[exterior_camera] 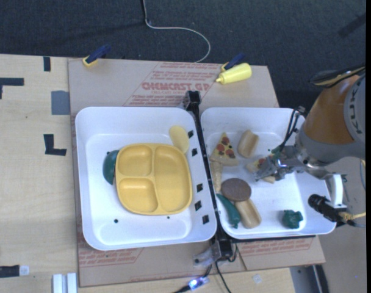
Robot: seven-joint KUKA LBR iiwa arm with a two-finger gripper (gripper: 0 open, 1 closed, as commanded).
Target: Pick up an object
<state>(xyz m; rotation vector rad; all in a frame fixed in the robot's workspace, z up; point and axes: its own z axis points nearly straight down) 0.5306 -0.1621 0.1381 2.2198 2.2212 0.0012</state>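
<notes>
Along the lower edge, at six o'clock, a dark cable clump (213, 262) sits where the two white bins meet, on a sheet of printed brown cardboard (167, 84) that covers a pale wooden bench (27, 176) marked with dark tape shapes.

Nearest in the right bin (259, 234), at five o'clock of its floor, lies a small crumpled green lump (291, 218); at seven o'clock a tan cylinder (249, 213) lies beside a dark green pod-like piece (227, 207), with a flat brown disc (236, 189) touching them from above. Farther up rest a pizza-slice toy (223, 148) and a second beige cylinder (247, 143), smooth and rounded.

At three o'clock of that bin, the gripper (268, 170) is low over a small tan object (260, 165) near the bin's middle; whether its jaws are apart or together cannot be told. Behind it rises the grey arm with its orange band (333, 116).

Across the left bin (88, 163), a glossy yellow divided plate (154, 179) with three compartments covers the centre, a dark teal object (110, 166) peeking out at its nine o'clock side and a pale yellow banana-like piece (180, 138) at one o'clock.

Farthest, at twelve o'clock, yellow clamps (235, 74) with blue handles grip the cardboard, and a white cable (179, 32) loops over dark grey carpet (63, 17).
</notes>
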